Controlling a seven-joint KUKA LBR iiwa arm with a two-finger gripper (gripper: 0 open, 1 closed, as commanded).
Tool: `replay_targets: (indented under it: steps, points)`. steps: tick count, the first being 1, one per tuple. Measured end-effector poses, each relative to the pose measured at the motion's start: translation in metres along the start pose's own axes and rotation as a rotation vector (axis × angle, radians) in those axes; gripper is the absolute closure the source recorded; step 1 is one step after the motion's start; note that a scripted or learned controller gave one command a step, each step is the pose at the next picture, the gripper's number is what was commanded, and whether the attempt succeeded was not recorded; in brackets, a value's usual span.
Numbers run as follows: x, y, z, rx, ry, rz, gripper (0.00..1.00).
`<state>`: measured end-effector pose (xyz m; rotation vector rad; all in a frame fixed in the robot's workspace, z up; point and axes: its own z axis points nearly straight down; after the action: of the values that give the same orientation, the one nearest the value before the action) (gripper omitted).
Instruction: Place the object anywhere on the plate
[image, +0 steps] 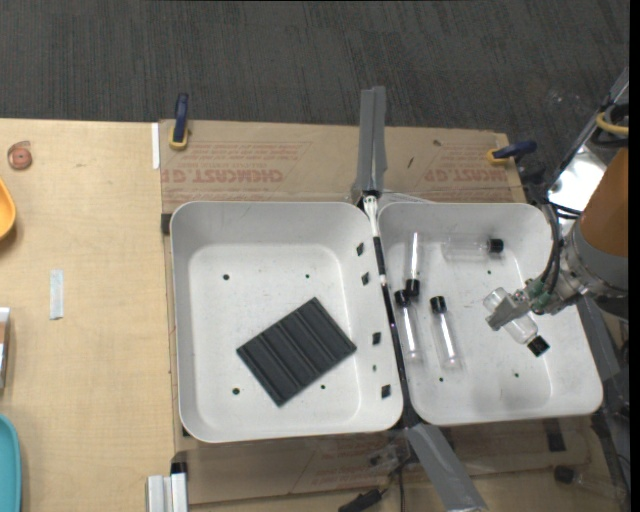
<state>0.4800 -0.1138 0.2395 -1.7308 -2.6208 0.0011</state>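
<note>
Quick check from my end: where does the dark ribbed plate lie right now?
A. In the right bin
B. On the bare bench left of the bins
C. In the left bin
C: the dark ribbed plate lies flat on the floor of the left bin, turned at a slant; the clear tubes are in the right bin.

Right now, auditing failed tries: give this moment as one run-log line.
claw: over right bin | capped tube: at claw, grasp unclear | plate: in left bin
</note>
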Motion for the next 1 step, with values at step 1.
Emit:
replay_targets:
  steps: [1]
  points:
    - [0.0404, 0.0153, 0.0125, 0.000, 0.000, -0.110, 1.00]
